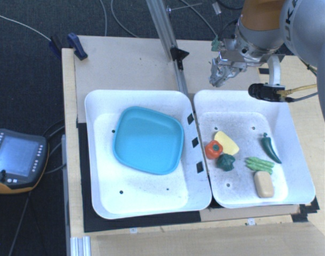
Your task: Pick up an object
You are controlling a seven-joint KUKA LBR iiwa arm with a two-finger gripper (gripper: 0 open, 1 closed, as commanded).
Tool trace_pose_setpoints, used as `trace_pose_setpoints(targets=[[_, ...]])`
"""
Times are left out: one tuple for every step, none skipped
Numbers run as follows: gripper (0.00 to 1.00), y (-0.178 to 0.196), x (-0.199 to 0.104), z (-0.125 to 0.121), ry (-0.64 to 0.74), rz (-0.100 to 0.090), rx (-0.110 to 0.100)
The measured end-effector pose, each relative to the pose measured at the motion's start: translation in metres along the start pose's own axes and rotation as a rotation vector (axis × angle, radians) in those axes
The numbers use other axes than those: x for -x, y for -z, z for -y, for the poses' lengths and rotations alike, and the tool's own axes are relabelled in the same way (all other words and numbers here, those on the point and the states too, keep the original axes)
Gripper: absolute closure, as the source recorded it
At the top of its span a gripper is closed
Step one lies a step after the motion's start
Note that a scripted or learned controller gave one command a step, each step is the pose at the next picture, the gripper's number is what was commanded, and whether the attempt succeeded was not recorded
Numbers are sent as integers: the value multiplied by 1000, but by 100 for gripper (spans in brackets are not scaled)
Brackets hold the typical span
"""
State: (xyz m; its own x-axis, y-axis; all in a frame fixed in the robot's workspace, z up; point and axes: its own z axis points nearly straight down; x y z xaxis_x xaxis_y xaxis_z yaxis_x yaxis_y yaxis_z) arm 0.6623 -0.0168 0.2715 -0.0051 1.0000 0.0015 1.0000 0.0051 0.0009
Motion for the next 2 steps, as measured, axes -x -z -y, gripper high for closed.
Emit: trace_pose_setpoints(targets=[[100,-19,-52,1,-1,0,-2],[100,-34,-106,0,-1,0,-2]])
